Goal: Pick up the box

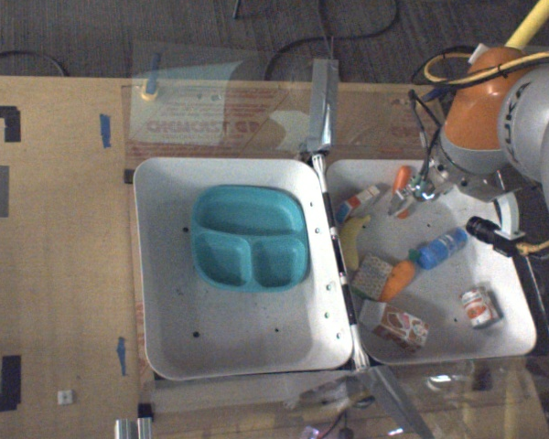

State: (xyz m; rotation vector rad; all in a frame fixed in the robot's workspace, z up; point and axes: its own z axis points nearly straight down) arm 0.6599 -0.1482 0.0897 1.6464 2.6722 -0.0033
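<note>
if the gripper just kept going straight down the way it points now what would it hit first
Most likely the bare floor of the right bin near its far edge. The gripper points down just beside a small orange and white item, so it might clip that first; depth is hard to judge from this slanted view.

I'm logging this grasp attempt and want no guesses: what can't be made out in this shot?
- Gripper: in the camera view, too small and blurred to tell how it is set.
- Box: its printing is too blurred to read.
- Arm: cut off by the right and top edges.
- Small can: label too small to read.
- Right bin: far corner hidden under the arm.
</note>
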